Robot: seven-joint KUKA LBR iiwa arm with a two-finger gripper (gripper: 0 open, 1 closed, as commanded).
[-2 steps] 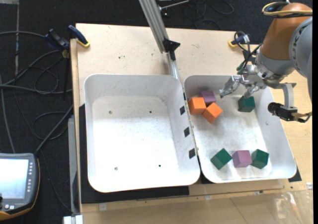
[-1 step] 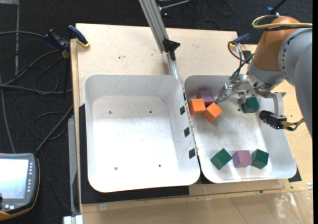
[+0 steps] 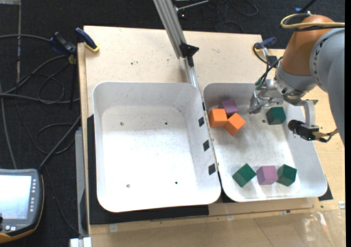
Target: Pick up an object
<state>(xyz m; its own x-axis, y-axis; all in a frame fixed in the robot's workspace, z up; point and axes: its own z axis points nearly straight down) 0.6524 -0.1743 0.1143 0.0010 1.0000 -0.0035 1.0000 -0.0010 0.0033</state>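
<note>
Leftmost, a handheld control pendant (image 3: 16, 202) is lying off the bench's corner on the dark floor, with black cables (image 3: 38, 84) trailing above it and a blue-and-yellow clamp (image 3: 82, 40) gripping the bench's (image 3: 137, 49) far left edge. Next, the left bin (image 3: 107, 95) is sitting on the bench with a speckled white floor. A slanted aluminium post (image 3: 167, 13) is coming down from the top and meeting the seam between the two bins. The right bin (image 3: 307, 188) is holding the blocks: two orange cubes (image 3: 226, 119) touching each other near its far left corner, a purple cube (image 3: 230, 105) just behind them, and along the near wall a row of a green cube (image 3: 244, 175), a second purple cube (image 3: 267, 174) and a second green cube (image 3: 287, 174), side by side. A dark green cube (image 3: 276, 115) is lying near the far right wall, just beside the gripper (image 3: 258, 103), which is hanging low over the bin floor between this cube and the orange pair; how it is set cannot be told. The grey arm (image 3: 312, 59) is reaching in from the right.
</note>
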